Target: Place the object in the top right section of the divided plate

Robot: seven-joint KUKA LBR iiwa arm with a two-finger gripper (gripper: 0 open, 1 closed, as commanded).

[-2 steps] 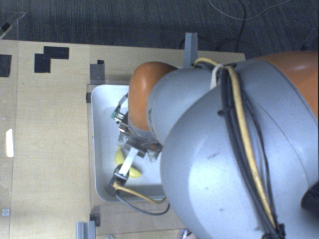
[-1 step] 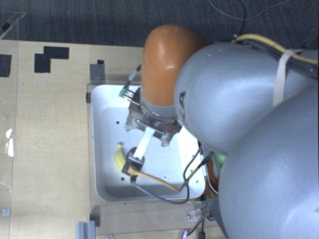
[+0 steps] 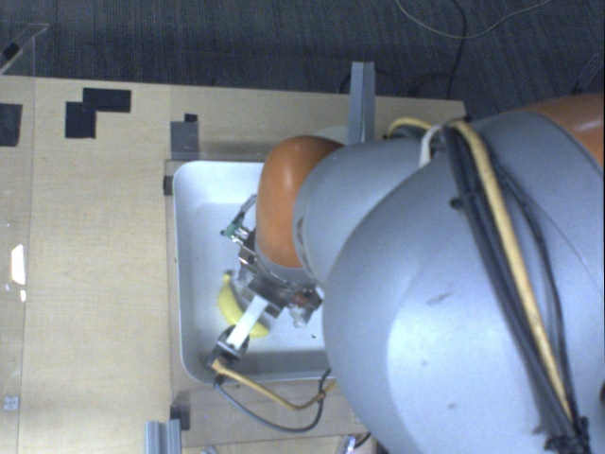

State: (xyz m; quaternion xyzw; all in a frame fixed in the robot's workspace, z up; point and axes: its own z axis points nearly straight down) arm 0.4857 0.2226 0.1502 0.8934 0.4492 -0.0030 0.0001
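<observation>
At the far left, the pale wooden bench (image 3: 95, 282) lies bare. Black angular patches (image 3: 95, 110) are stuck flat on it near the upper left of the frame, with a small white mark at the left edge too small to read. A grey metal post (image 3: 184, 136) stands at the upper left corner of the white bin (image 3: 189, 244), and another post (image 3: 162, 435) stands below the bin's lower left corner.

The bin's left wall and rounded lower left corner are in plain sight. A strip of bare white floor runs down inside that wall, widest in the bin's upper left.

The yellow object (image 3: 230, 300) lies on the bin floor in its lower left part, near the left wall but apart from it. Its right side is tucked under the wrist hardware.

The gripper (image 3: 251, 270) hangs directly over that spot, pointing down into the bin and touching or nearly touching the object. From this angle it cannot be told whether it is released, clenched or grasping the object.

Above it, the orange band (image 3: 282, 201) caps the wrist. From there the grey arm (image 3: 444, 291) swells toward the lower right and covers the bin's right half and everything beyond it. A yellow cable (image 3: 510, 253) runs along the arm's upper side with black ones.

A taller grey post (image 3: 361, 97) rises behind the arm at top centre. A thin loose cable (image 3: 444, 19) curls on the dark carpet (image 3: 236, 17) at the upper right.
</observation>
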